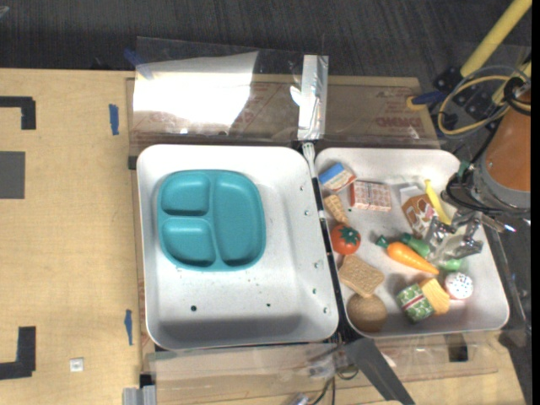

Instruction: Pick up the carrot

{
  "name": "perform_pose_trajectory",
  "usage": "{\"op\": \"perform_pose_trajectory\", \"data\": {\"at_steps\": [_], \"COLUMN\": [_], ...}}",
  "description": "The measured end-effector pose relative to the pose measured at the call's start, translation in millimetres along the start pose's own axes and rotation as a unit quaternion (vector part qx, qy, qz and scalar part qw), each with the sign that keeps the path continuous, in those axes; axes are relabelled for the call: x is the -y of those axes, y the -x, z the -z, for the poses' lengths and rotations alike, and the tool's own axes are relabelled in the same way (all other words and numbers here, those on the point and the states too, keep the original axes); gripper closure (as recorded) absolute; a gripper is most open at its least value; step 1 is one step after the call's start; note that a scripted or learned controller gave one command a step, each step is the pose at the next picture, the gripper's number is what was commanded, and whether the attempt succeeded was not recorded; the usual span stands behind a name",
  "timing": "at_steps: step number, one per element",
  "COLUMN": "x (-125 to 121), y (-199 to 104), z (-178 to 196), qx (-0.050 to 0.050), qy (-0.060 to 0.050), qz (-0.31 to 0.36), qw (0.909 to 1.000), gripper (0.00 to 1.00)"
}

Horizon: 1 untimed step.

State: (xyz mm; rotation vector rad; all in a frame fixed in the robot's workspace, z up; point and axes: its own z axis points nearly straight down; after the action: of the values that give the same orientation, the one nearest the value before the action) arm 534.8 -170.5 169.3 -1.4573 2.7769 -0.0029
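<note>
Carrot (408, 254) lies in the right bin (496, 309), right of centre, orange body slanting down toward the right, green top at its left end. Gripper (447, 239) sits low over the bin just right of and above the carrot, its metal fingertips next to the carrot's right half. Can't tell if they touch it, and can't tell whether the gripper is open or closed: too much glare and clutter there. Nothing visibly between them.

Arm (512, 154) comes in from the right edge, orange band up top, grey section under it, black cables (469, 194) looping at the bin's upper right corner.

Other stuff in the right bin:
- tomato (344, 240) at the left side, near the divider
- cracker (361, 275) below the tomato, tilted
- brown ball (367, 310) at the bottom, just below the cracker
- green block (415, 301) and a yellow piece (437, 295) touching it, both below the carrot
- white round piece (459, 286) right of those
- small box (372, 196) with red print near the top middle
- blue-and-white item (336, 176) top left
- yellow stick (433, 198) top right, partly under the gripper hardware

Left bin (169, 310) holds a teal tray (211, 218) with three compartments, sitting in its upper left part. Clear plastic sheet (198, 91) lies behind both bins, on the wood bench (59, 226).
</note>
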Motion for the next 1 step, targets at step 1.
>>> {"op": "perform_pose_trajectory", "data": {"at_steps": [1], "x": [-0.4], "y": [2.0], "z": [0.6], "qx": [0.001], "qy": [0.000], "qz": [0.002], "qw": [1.0000], "gripper": [0.00]}}
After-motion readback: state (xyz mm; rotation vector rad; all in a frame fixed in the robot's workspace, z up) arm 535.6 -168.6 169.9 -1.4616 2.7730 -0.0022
